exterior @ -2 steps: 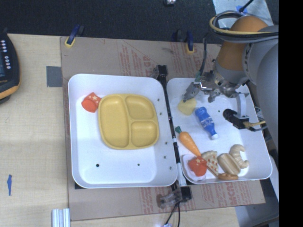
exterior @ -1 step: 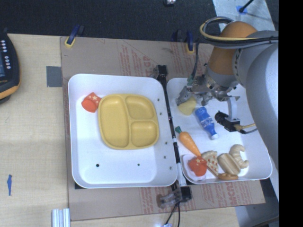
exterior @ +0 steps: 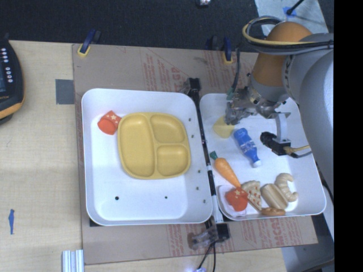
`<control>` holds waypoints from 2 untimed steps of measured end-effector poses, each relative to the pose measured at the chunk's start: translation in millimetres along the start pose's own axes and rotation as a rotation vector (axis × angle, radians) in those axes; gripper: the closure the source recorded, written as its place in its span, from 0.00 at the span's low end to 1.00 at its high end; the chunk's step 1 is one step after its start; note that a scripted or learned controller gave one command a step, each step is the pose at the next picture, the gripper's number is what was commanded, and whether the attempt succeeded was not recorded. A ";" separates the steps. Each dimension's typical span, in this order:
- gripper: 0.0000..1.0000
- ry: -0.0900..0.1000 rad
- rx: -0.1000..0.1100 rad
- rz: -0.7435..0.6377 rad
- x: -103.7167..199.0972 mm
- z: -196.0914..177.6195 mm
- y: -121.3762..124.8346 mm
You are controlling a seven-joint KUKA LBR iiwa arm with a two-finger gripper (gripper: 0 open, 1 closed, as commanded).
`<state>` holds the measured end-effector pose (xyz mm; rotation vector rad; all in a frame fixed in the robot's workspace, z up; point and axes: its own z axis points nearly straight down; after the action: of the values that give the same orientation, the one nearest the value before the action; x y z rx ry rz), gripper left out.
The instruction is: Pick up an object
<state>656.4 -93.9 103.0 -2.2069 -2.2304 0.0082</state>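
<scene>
Risk, as I judge it: claw (exterior: 232,117) sits low at the right bin's (exterior: 309,205) far-left corner, close to the wall, so a finger could catch the rim or just nudge the yellow piece (exterior: 223,130) away w/o gripping. Bottle (exterior: 247,146) lies near, approx 4 o'clock of the claw, and might get bumped. Can't tell if the claw is spread or pressed together; nothing visible betw. it. Likely target, the yellow piece, lies just below the claw at approx 7 o'clock, touching or nearly so. Carrot (exterior: 227,172) further down at 6 o'clock.
</scene>
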 end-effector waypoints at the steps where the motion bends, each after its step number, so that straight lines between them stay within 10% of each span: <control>1: 1.00 0.001 0.002 0.009 -13.5 -26.4 -67.3; 2: 0.00 0.001 -0.003 0.008 -13.2 -25.8 -64.2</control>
<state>592.5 -107.8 129.2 -2.2177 -2.2224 0.0040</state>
